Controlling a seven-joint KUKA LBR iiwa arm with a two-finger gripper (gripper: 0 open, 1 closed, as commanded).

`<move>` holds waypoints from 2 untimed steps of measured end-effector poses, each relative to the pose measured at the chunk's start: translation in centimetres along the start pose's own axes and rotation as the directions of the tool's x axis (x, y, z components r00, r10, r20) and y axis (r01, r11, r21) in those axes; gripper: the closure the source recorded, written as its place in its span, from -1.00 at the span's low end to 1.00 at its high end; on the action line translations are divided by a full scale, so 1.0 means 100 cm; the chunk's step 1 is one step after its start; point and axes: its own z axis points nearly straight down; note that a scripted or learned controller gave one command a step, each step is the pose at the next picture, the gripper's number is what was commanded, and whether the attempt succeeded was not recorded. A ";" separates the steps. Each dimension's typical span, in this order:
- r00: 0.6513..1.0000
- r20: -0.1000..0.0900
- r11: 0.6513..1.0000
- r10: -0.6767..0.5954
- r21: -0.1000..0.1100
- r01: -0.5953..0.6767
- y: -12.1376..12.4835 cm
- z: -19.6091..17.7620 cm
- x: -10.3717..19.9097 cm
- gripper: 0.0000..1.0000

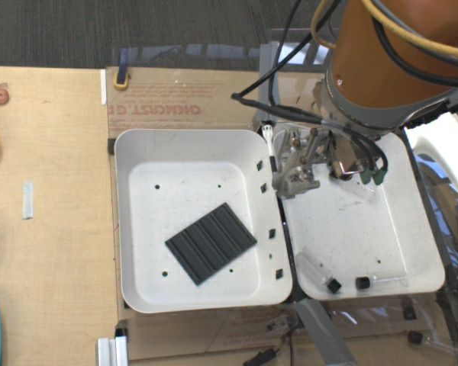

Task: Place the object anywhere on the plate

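Observation:
A dark grey ribbed rectangular plate [211, 242] lies flat and turned at an angle in the left bin [137, 204], with nothing on it. In the right bin [420, 227], two small clear items with black ends rest near the front wall: one [320, 274] at the front left, the other [382, 280] just to its right. My gripper [294, 172] hangs low over the right bin's back left corner, close to the wall between the bins. It is well apart from the clear items and from the plate. I see nothing held in it.
The arm's orange band and grey wrist [397, 59] loom over the back of the right bin, with black cables [290, 109] looping off to the left. A cardboard sheet [183, 101] lies behind the bins. The wooden bench [46, 204] extends to the left.

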 end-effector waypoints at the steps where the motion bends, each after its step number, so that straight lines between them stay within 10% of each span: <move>1: 0.969 0.000 0.969 -0.247 -0.001 0.247 0.024 -0.028 -0.011 1.00; 2: 0.913 0.000 0.913 -0.408 -0.002 0.408 0.098 -0.028 -0.075 1.00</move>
